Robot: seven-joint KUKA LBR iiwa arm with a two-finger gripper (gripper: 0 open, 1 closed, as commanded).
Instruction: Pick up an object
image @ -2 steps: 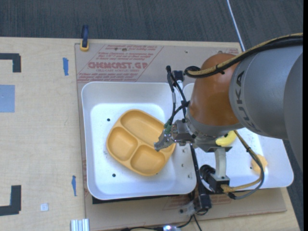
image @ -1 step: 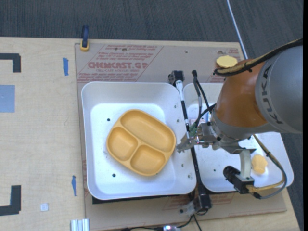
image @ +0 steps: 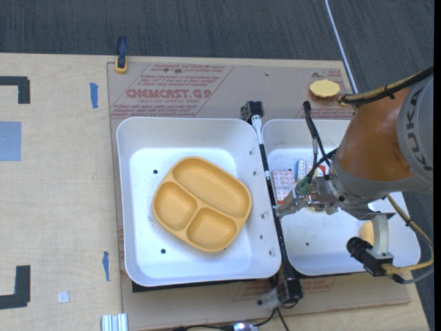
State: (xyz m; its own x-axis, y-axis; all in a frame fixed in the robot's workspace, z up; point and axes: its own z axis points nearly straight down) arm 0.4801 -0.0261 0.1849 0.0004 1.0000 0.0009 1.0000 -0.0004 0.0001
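My arm's orange wrist (image: pixel 375 147) hangs over the right bin (image: pixel 310 254). The gripper (image: pixel 311 200) sits under it, low over the bin's left half, mostly covered by the wrist and cables. Just to its left a small red-and-white printed packet (image: pixel 282 183) lies against the bin's left wall. A small blue-and-red item (image: pixel 301 167) lies a little behind the packet. A pale yellow object (image: pixel 368 232) peeks out beneath the arm near the bin's front right. In the left bin (image: pixel 138 254) rests a yellow three-compartment plate (image: pixel 201 203).
A yellow disc (image: pixel 324 88) lies on the cardboard sheet behind the right bin. Black clamps and cables run along the divide between the bins (image: pixel 265 178). A blue-and-yellow clamp (image: pixel 121 54) holds the sheet's back left corner.
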